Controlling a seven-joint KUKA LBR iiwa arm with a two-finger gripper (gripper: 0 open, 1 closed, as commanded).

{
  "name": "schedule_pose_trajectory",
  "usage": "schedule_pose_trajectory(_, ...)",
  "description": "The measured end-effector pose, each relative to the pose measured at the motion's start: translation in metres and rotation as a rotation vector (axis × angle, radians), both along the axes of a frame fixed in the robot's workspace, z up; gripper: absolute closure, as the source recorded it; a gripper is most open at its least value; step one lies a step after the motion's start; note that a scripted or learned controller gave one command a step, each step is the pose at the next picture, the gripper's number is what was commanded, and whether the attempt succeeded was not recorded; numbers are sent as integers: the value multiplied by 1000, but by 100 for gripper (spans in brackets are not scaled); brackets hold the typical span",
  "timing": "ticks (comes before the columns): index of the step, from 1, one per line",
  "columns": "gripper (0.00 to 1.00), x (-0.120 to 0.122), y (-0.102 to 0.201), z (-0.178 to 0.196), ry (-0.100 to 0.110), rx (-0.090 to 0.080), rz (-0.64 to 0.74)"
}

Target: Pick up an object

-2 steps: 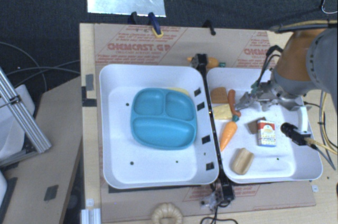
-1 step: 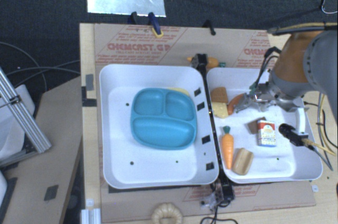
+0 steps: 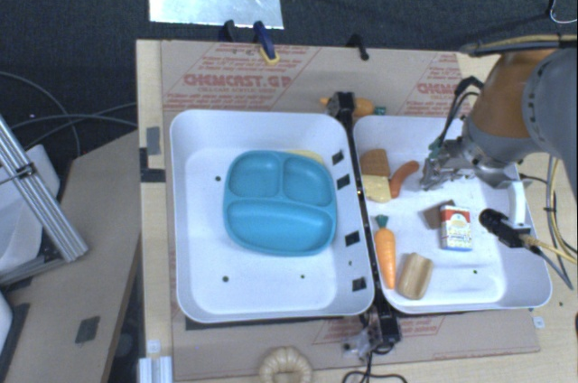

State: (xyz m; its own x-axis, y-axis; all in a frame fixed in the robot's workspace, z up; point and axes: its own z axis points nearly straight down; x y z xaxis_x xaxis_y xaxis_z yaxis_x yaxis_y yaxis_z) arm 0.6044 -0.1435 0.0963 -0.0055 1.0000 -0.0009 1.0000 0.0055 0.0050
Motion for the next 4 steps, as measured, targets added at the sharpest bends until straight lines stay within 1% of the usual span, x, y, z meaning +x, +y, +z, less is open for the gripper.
schedule_pose_trajectory(1,100,-2,-4,63,-1,0,-2)
schedule_pose_trajectory(2,100,-7,4,119,-2,0,0)
schedule_pose_trajectory(3,100,-6,4,129,1,1,0)
schedule_pose_trajectory(4,100,-3,59,135,2,2,4)
